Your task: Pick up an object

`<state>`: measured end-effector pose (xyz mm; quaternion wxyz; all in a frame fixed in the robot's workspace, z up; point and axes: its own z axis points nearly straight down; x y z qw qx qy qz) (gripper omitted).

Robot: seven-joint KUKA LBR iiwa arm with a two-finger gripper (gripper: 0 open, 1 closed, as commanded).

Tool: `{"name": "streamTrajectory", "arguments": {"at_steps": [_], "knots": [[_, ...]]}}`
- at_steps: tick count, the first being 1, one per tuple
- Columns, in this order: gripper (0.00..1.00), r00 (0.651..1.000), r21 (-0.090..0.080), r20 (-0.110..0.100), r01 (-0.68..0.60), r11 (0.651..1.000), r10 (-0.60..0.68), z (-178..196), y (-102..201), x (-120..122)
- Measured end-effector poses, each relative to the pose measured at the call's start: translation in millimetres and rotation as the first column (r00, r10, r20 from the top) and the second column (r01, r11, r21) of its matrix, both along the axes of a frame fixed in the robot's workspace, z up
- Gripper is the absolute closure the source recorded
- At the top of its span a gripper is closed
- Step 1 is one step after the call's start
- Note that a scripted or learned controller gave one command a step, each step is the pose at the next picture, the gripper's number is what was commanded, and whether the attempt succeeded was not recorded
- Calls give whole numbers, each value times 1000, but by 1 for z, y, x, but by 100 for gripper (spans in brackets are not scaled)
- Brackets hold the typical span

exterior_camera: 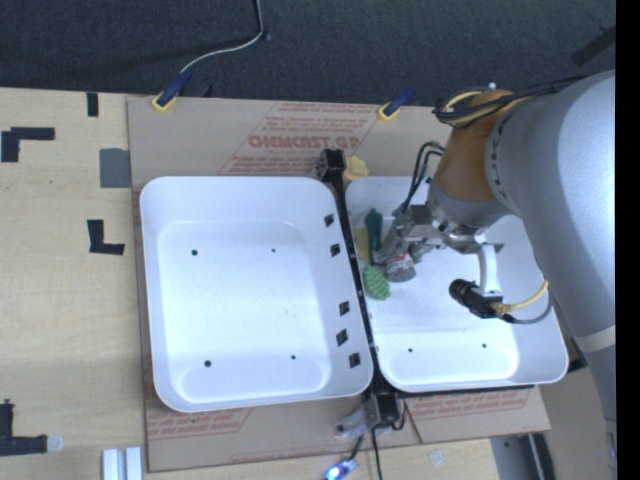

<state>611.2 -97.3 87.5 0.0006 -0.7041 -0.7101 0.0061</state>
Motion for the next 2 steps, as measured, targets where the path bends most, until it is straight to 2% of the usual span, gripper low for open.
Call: {"name": "streamTrajectory", "arguments": {"at_steps": [1,2], "knots": [[100,1000,7,14,8,1000,-8,64,-4,-1],[100,1000,12,11,-2,1000,2,99,88,-10]]}}
